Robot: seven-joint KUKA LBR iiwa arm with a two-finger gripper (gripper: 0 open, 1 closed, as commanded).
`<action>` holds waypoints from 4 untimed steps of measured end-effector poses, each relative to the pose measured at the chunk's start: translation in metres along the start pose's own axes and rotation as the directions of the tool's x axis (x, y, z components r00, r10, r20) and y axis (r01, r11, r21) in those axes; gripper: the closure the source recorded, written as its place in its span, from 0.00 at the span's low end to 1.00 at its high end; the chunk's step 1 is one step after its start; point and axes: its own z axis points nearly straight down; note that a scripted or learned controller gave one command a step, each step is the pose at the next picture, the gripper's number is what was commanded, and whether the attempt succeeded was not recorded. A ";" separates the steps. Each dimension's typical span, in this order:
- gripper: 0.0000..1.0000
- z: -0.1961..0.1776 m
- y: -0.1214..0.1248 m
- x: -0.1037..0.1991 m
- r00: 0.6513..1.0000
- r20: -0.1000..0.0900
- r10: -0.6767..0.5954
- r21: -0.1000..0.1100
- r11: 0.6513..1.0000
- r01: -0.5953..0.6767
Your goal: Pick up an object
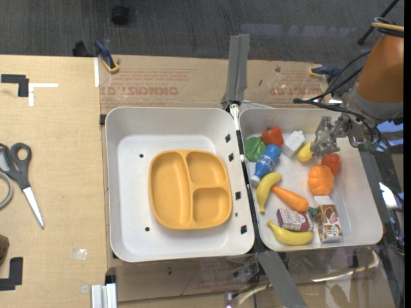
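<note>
A KUKA arm's tool (pixel 324 138) hangs low over the far side of the right bin (pixel 371 191), close above a small yellow piece (pixel 306 152) and just beside a white block (pixel 294 140); whether it is released or clenched cannot be told from this slanted overhead view, and nothing is seen grasped. Nearest the camera, well in front of the tool, lie a banana (pixel 290 234) and two printed cartons (pixel 328 223), their labels too small to read. Between those and the tool sit a carrot (pixel 290 198), an orange pumpkin-like toy (pixel 320 179) and a red piece (pixel 331 163), loosely heaped, apparently as grasp candidates. To the tool's left are a blue bottle (pixel 266 160), a green item (pixel 253 149) and a red one (pixel 273 136). Further left, the other bin (pixel 122 191) holds a yellow divided tray (pixel 190 188). Scissors (pixel 24 178) rest on the surface far left. Beyond the bins, cardboard (pixel 154 85) carries mirrored red lettering, not legible.
</note>
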 end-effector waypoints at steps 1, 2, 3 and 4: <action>1.00 0.042 0.035 0.109 0.999 -0.007 -0.049 -0.003 0.999 0.049; 0.00 0.041 0.035 0.109 0.999 -0.007 -0.050 -0.002 0.999 0.050; 0.00 0.041 0.093 0.018 0.992 -0.004 -0.123 -0.003 0.992 0.123; 0.00 0.041 0.085 0.120 1.000 -0.007 0.029 -0.002 1.000 -0.029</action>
